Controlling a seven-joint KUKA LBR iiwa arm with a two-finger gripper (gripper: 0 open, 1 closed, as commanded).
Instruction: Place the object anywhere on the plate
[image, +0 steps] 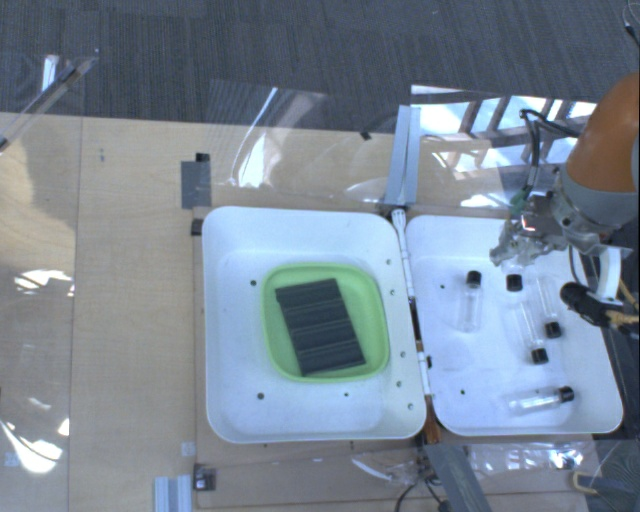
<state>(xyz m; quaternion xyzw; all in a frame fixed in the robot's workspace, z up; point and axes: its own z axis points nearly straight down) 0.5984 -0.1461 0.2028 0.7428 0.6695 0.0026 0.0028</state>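
Observation:
A green square plate (375, 330) sits in the left white bin (230, 390) with a dark grey ribbed block (319, 326) lying on its middle. Several clear vials with black caps lie in the right white bin (450, 400): one at the left (467, 300), one at the bottom (538, 400), others between (527, 330). My gripper (518, 248) hangs over the right bin's upper part, just above a black-capped vial (514, 283). I see nothing clearly between its fingertips.
The arm's orange band (610, 140) and grey wrist (585, 205) cover the right bin's far right corner. A metal bracket (403, 160) stands behind the seam between the bins. A clear plastic sheet (290, 140) lies on the wooden bench behind the left bin.

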